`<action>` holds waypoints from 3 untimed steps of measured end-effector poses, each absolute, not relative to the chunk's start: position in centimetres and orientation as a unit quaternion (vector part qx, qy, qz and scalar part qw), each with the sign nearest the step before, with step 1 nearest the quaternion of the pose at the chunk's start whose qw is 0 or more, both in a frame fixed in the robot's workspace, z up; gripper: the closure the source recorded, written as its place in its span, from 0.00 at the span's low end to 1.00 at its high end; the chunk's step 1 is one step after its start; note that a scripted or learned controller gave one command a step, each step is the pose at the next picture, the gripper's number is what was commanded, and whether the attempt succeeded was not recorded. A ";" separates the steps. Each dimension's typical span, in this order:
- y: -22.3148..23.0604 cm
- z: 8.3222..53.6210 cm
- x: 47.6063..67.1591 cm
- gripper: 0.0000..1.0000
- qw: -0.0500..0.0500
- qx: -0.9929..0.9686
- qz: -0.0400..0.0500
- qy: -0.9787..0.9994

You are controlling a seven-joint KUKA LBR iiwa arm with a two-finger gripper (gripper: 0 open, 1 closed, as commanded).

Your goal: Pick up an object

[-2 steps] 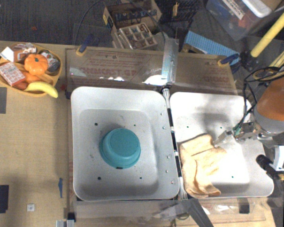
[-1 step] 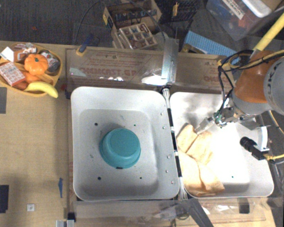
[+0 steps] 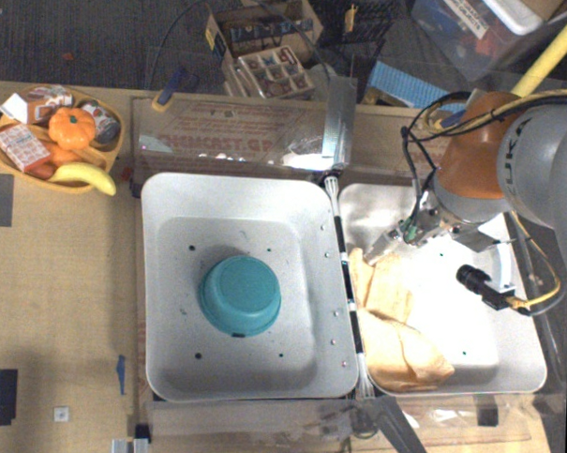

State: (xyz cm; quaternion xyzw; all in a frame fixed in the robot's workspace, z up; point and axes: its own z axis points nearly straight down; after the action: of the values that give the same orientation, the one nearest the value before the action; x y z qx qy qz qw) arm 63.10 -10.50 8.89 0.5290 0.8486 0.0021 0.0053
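A teal bowl [image 3: 241,294] lies upside down in the middle of the left bin [image 3: 172,207]. A crumpled yellow-tan cloth [image 3: 396,324] lies along the left side of the right bin [image 3: 512,362], reaching its front edge. My gripper [image 3: 398,240] comes down from the grey arm with the orange band at the right and sits at the cloth's upper corner, touching or just above it. The cloth's top edge looks slightly lifted there.
A basket [image 3: 5,152] with a small pumpkin, a banana and boxes stands at the far left on the bench. A clear plastic sheet lies behind the left bin. Black cables and a black fitting [image 3: 478,284] hang from the arm over the right bin.
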 end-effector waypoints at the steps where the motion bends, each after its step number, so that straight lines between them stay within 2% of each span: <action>1: -13.8 8.9 55.3 0.00 0.004 0.571 0.002 0.821; 2: -11.1 8.8 64.2 0.00 0.004 0.587 0.002 0.809; 3: -11.0 10.1 64.4 1.00 0.007 0.586 0.003 0.811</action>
State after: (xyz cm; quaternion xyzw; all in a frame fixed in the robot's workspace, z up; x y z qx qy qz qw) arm 64.38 -11.00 10.10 0.5857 0.8105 0.0031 0.0069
